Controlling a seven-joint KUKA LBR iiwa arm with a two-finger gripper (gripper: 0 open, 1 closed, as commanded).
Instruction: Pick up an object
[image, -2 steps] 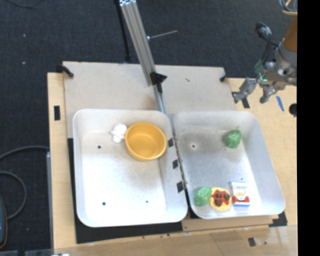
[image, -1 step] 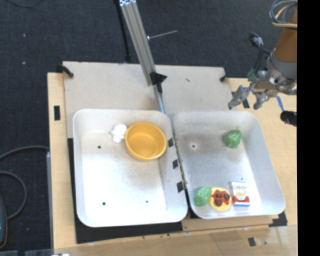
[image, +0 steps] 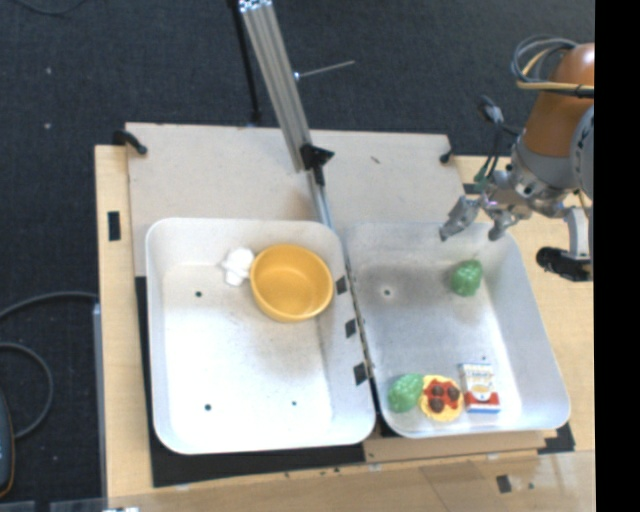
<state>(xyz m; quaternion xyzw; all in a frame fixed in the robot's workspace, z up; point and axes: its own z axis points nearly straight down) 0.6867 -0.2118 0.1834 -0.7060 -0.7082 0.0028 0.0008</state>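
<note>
My gripper (image: 472, 226) hangs over the far edge of the right bin (image: 430, 320), its two fingers spread apart with nothing between them. A green round object (image: 466, 278) lies in that bin just below and in front of the gripper, apart from it. Along the right bin's near edge sit a second green object (image: 405, 392), a round red and yellow piece (image: 441, 397) and a small white, red and blue box (image: 481, 388). In the left bin (image: 230, 390) a yellow bowl (image: 291, 283) stands upright at the far side with a small white object (image: 238, 265) touching its left rim.
A slanted metal pole (image: 285, 95) rises from the divide between the bins at the far side. The grey arm with its orange band (image: 555, 110) enters from the upper right. Tan bench surface (image: 220, 170) lies beyond the bins.
</note>
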